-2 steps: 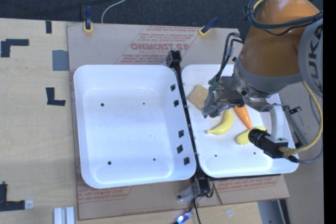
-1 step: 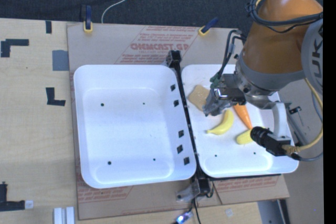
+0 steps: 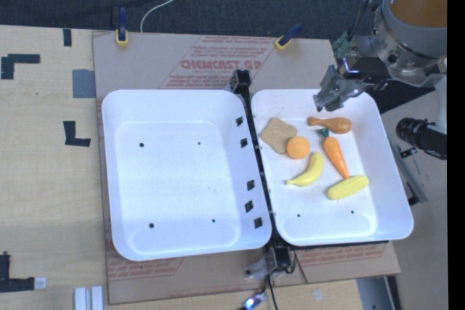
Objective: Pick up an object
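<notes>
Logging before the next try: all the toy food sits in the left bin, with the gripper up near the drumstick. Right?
Wrong bin. The camera view shows the toy food, including the drumstick and carrot, in the right bin. The gripper is indeed near the drumstick.

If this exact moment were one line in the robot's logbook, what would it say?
stage: approach | gripper: above right bin's far edge, nothing held | nearest: drumstick | also in bin: carrot, orange, banana
</notes>
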{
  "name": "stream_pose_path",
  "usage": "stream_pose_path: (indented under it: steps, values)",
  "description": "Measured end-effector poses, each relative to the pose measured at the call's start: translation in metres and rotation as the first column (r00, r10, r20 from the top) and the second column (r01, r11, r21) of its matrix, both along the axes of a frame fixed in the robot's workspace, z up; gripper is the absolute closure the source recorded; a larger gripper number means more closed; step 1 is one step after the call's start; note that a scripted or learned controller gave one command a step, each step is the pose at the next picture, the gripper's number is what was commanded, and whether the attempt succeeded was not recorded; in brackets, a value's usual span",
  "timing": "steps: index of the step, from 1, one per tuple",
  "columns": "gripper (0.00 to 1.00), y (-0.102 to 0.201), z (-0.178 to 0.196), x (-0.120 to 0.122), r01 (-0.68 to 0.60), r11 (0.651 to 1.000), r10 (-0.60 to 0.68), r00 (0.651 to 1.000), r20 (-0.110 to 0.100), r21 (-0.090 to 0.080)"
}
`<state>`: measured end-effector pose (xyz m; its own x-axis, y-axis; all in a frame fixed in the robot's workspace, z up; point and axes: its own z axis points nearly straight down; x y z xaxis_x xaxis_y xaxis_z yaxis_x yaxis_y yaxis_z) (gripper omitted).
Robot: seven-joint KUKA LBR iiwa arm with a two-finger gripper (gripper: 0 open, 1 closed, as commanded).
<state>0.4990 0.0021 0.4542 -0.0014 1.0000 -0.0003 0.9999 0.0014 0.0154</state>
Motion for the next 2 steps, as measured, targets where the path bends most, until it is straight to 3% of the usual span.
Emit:
stream_pose_path:
  steps: [1, 2]
  values:
    - [1.00, 0.019, -0.086, 0.105, -0.002, 1.000, 0.002, 1.000, -0.021, -0.002]
    - [1.00, 0.045, -0.167, 0.008, -0.001, 1.000, 0.001, 0.999, -0.032, 0.001]
